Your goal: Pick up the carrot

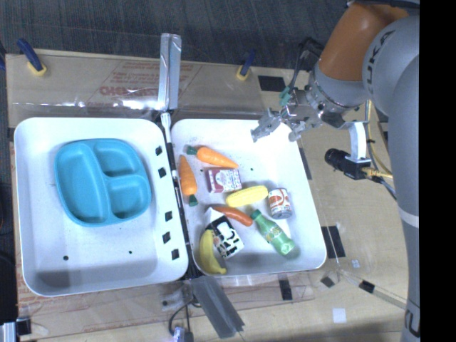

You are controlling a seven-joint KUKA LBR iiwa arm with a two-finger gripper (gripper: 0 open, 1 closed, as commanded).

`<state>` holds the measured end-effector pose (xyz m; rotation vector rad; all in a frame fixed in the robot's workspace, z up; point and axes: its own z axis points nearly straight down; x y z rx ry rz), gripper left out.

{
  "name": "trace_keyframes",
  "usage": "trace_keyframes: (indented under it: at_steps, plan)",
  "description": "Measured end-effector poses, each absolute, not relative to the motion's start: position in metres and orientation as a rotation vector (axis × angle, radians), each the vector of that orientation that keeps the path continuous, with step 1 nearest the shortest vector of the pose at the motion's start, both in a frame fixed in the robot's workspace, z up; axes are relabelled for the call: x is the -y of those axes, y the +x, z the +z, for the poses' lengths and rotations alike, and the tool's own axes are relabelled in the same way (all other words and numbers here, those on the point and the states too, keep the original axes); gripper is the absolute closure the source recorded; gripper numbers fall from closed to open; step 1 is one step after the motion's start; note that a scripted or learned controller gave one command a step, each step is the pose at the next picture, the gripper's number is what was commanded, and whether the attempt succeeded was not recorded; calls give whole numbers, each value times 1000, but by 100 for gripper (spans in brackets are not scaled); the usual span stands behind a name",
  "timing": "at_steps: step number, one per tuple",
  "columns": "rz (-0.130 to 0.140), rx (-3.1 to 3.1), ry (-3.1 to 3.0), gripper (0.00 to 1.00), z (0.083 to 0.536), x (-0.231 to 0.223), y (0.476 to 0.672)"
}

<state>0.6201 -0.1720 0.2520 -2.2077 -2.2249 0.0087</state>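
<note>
Right bin (303, 184) holds the clutter; left bin (35, 212) holds a blue tray (103, 180).

Gripper (274, 123) hangs over the right bin's far edge, near its upper right corner, well apart from every item. Nothing sits between its fingers. Whether they stand wide or narrow I cannot tell — the metal parts blur together at this slant.

Three carrot-like pieces here, and that is the first hazard:
- carrot (217, 157), lying slantwise in the upper middle of the bin, green stub toward the divider.
- second carrot (187, 177), lengthwise just beside the divider wall.
- a thinner orange piece (233, 214), tucked under the yellow item (246, 196) and touching the green bottle (274, 234).

Risks from here, as judgement:
- Wrong pick. The program may settle on any of the three; the thin piece is hemmed in and a descent there would likely knock the bottle or the can (279, 203).
- The upper carrot's lower end lies close to the red carton (222, 180) — a finger landing on that side could hit the carton and shove both.
- The second carrot hugs the wall; a finger may strike the rim and never get round it.
- Tapered, round, smooth: a grip near the thin end could squeeze it out sideways, and a grip along the length will not close on it.
- Banana (206, 254) and the black-and-white box (226, 238) sit at the near edge, out of the likely path.
</note>
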Motion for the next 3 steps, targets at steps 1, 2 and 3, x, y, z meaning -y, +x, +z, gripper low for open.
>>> trace_keyframes:
  at_steps: [1,2,3]
  plan:
    - [11,2190,-2241,0,117,125,631]
    - [6,2262,-2173,0,88,96,656]
    - [11,2264,-2165,100,96,96,655]
